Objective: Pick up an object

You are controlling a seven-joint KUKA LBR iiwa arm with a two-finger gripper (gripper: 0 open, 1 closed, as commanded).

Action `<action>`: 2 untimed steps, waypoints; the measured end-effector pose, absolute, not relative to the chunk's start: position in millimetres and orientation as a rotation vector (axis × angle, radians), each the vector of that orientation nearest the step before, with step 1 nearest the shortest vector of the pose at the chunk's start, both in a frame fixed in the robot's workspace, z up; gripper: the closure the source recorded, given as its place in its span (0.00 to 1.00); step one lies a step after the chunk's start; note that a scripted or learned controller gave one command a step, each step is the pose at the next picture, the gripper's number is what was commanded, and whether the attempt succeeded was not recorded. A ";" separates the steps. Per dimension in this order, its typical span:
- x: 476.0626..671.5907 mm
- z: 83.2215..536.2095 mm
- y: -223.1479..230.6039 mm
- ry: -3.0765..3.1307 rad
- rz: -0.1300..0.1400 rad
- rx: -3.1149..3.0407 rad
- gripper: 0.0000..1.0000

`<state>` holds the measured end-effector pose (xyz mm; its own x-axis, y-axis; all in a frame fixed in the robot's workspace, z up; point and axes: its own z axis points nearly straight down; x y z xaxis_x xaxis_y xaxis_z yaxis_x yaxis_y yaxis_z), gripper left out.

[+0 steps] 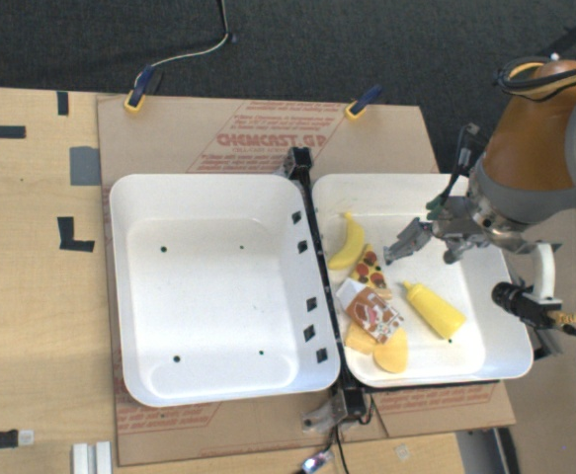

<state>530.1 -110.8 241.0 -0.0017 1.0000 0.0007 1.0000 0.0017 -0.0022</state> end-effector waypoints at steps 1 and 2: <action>515.5 180.5 -16.1 -2.225 0.006 -2.206 0.00; 531.0 183.6 68.2 -2.231 -0.002 -2.207 0.00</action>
